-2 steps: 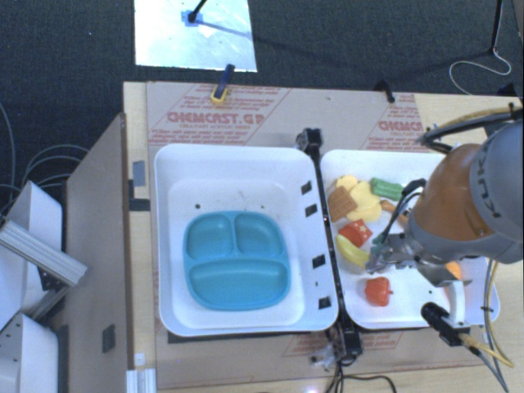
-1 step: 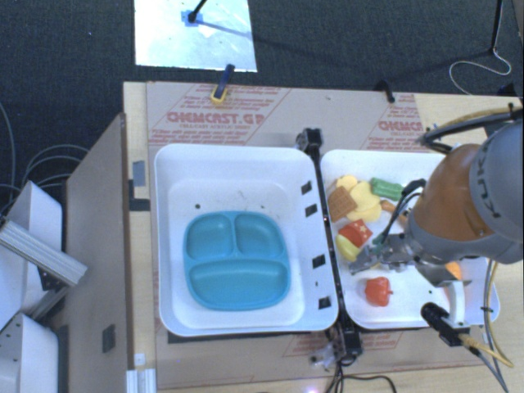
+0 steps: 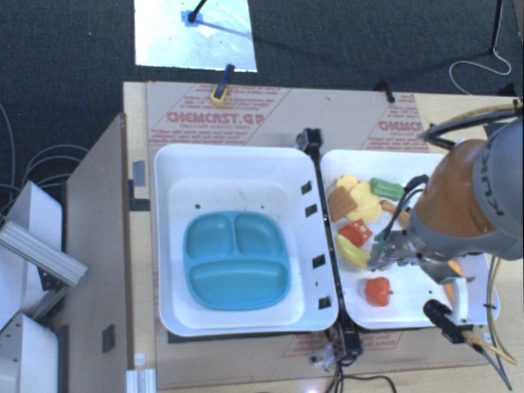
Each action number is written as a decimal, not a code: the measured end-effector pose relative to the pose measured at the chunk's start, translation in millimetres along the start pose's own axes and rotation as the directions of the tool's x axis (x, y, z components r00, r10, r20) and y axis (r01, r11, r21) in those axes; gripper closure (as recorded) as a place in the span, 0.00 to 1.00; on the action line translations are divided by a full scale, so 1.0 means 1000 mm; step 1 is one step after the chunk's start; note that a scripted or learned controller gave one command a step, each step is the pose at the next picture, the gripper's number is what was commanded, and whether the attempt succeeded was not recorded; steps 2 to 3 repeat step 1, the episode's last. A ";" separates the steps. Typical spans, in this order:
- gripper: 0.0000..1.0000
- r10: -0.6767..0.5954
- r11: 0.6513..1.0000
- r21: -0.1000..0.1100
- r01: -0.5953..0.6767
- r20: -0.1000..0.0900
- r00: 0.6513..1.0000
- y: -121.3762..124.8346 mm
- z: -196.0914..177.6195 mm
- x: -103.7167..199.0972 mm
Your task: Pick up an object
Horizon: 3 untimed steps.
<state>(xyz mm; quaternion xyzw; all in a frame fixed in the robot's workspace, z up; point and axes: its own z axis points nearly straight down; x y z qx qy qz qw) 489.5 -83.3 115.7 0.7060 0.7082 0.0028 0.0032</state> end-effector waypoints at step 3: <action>0.00 0.001 1.000 0.000 -0.001 0.000 1.000 0.000 0.000 0.000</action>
